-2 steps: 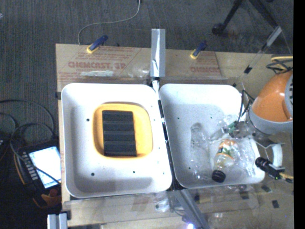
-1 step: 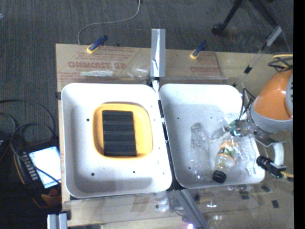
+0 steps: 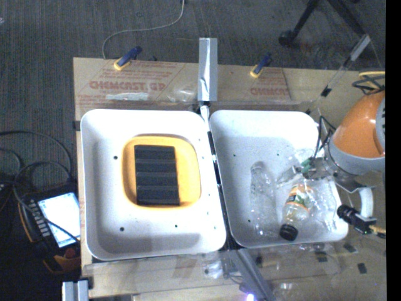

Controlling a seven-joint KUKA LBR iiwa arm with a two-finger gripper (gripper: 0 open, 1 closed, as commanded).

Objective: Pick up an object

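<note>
The right bin (image 3: 250,133) holds a clear plastic bottle (image 3: 293,207) with a black cap and an orange-green label, lying near the front right. A second clear bottle (image 3: 259,179) lies to its left, and crumpled clear plastic (image 3: 324,199) lies to its right. My gripper (image 3: 313,168) hangs over the right side of this bin, just above the labelled bottle, below the orange band (image 3: 358,133) of the arm. In the left bin (image 3: 100,187) a yellow tray (image 3: 192,168) carries a black ridged block (image 3: 156,174).
A metal post (image 3: 207,68) stands behind the seam between the bins. Two blue-and-yellow clamps (image 3: 127,57) (image 3: 261,63) grip the bench's back edge. A tablet (image 3: 57,215) and cables lie on the floor at left.
</note>
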